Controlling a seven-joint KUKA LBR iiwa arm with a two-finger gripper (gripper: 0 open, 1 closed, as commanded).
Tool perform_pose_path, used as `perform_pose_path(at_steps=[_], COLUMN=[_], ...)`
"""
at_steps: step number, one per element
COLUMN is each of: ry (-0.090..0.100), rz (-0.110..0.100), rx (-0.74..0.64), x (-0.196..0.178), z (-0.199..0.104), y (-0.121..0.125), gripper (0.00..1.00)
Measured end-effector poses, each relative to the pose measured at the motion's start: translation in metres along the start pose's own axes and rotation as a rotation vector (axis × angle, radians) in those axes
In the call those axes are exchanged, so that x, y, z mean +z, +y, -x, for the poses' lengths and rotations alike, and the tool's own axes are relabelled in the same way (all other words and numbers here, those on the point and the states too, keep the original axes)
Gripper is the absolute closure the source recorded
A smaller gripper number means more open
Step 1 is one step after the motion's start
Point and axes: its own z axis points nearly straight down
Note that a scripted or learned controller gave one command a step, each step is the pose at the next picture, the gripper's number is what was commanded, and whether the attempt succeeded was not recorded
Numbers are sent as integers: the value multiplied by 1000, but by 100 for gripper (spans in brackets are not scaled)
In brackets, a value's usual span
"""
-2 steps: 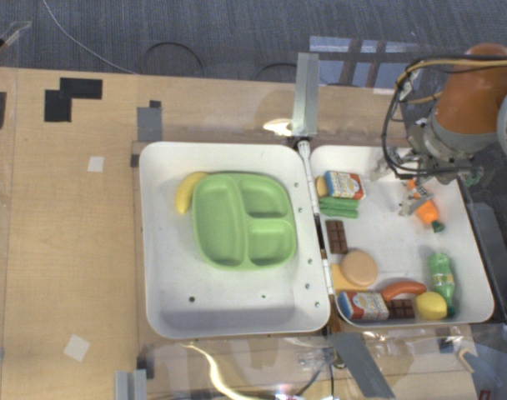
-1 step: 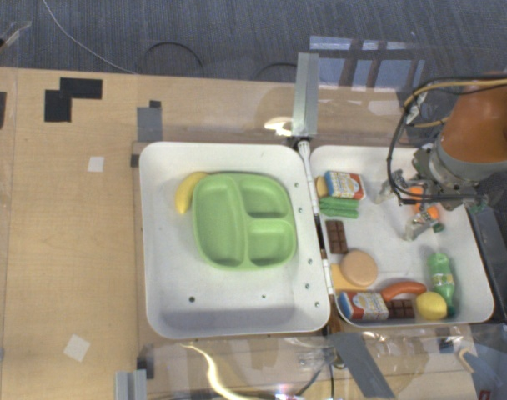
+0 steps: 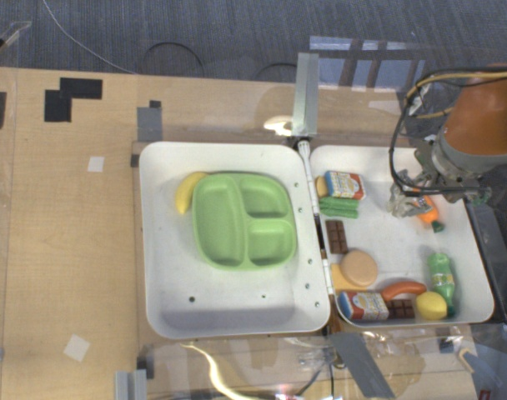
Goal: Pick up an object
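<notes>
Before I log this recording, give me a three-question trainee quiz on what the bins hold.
1. True or false: the green divided plate lies in the right bin.
2. Which item touches the plate's left edge? A) banana B) green bottle C) lemon
3. Fill in: the gripper hovers beside the ____ carrot.

Key: 1 false, it lies in the left bin; 2 A; 3 orange.
</notes>
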Motion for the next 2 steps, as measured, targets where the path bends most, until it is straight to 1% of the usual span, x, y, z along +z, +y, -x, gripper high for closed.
perform_pose_path(at_steps=[1, 2], ry=[10, 14], rz=[3, 8], rx=[-212, -221], x=[-118, 5], z=[26, -37], y=[-32, -1], gripper=[100, 100])
